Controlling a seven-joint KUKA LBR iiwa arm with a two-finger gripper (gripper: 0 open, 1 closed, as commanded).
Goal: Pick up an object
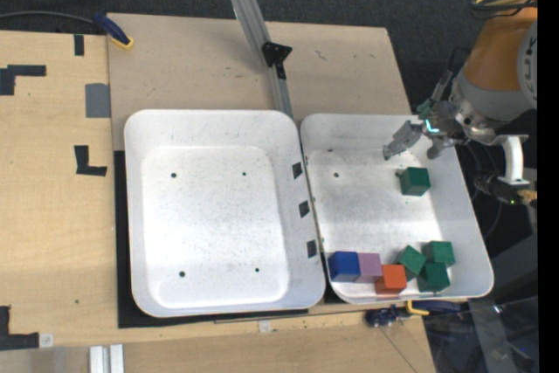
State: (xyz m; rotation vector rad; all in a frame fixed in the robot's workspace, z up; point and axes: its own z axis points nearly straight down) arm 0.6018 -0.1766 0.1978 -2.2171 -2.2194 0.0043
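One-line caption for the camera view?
Gripper open above lone green cube in right white bin; six blocks cluster at its near edge.

Illumination over my workspace is even, diffuse and moderately bright. The two white bins (210, 205) reflect strongly without clipping; their speckled floors stay legible. Shadows are soft and short: a faint one lies beside the green block (414, 181) at right centre, and darker bands sit under the bin rims. The dark floor along the top of the frame is underexposed. Focus is slightly soft overall; my gripper (417, 138) at right looks mildly blurred.
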